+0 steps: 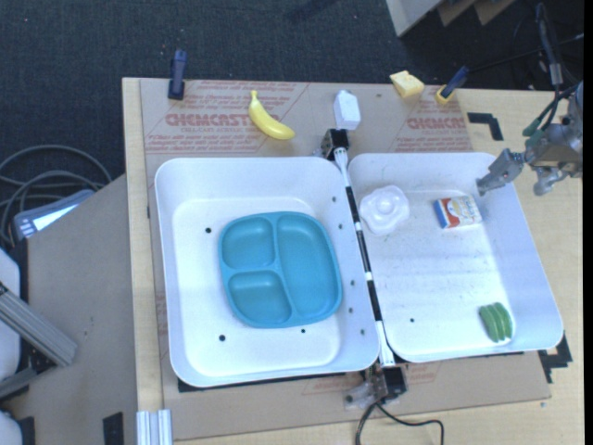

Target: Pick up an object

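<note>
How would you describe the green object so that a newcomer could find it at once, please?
Look in the right bin, at its near right corner. The green object lies there alone, oblong and ridged, far from the white lump and the small box.

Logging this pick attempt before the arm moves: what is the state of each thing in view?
Gripper: over the right bin's far right edge, holding nothing.
Blue plate: flat in the left bin, compartments bare.
White lid: in the right bin, near the divider.
Small box: lying flat, right bin.
Green item: right bin, near corner.
Banana: on the bench, outside the bins.
</note>
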### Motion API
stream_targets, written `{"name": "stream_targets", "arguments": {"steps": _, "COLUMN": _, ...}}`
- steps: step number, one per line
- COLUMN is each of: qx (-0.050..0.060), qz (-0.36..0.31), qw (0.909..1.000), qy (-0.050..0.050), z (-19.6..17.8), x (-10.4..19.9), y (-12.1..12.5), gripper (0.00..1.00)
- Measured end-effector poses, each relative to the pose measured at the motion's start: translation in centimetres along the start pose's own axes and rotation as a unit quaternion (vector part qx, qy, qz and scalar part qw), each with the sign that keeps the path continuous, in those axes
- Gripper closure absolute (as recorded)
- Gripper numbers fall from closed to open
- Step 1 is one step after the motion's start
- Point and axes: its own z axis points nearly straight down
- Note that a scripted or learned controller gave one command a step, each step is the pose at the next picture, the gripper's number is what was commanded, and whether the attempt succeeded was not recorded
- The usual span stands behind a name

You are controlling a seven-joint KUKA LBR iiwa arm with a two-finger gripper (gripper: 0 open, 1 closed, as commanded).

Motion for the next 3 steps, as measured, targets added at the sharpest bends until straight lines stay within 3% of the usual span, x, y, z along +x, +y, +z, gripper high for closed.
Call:
{"name": "stream_targets", "arguments": {"steps": 1, "qx": 0.001, "qz": 0.0, "qw": 1.0, "qy": 0.0, "z": 9.9, "x": -1.0, "y": 4.3, "gripper": 0.0}}
{"name": "stream_targets", "arguments": {"steps": 2, "qx": -0.004, "qz": 0.0, "qw": 1.0, "qy": -0.001, "z": 19.4, "x": 0.1, "y": 4.8, "gripper": 0.0}}
{"name": "stream_targets", "arguments": {"steps": 3, "qx": -0.004, "qz": 0.0, "qw": 1.0, "qy": -0.003, "z": 19.4, "x": 0.5, "y": 5.8, "gripper": 0.0}}
